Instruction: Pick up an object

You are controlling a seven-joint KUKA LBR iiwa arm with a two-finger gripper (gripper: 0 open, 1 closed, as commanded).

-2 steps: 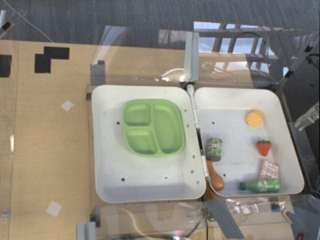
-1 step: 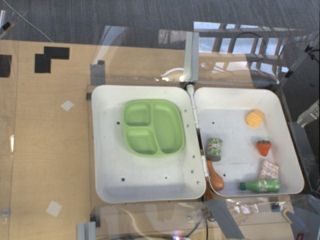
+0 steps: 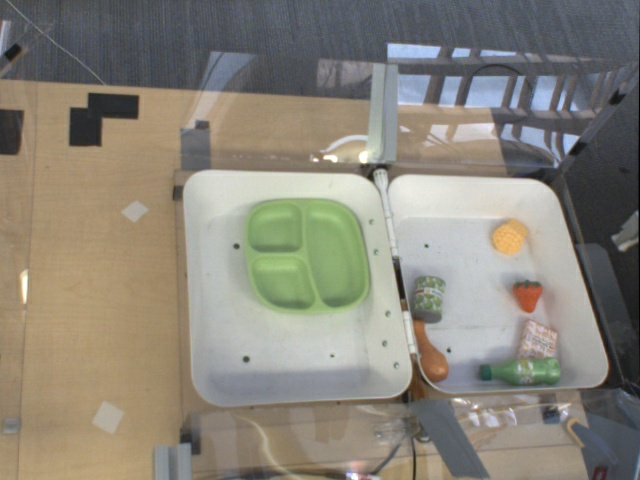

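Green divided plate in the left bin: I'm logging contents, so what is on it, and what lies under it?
The green divided plate has nothing in its three compartments. It rests on the left bin; the floor beneath it is covered.

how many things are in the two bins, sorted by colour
green: 3, the divided plate, the can, the bottle
orange or yellow-orange: 2, the waffle-like round, the drumstick-shaped piece
red: 1, the strawberry
pink and white: 1, the small packet
total: 7
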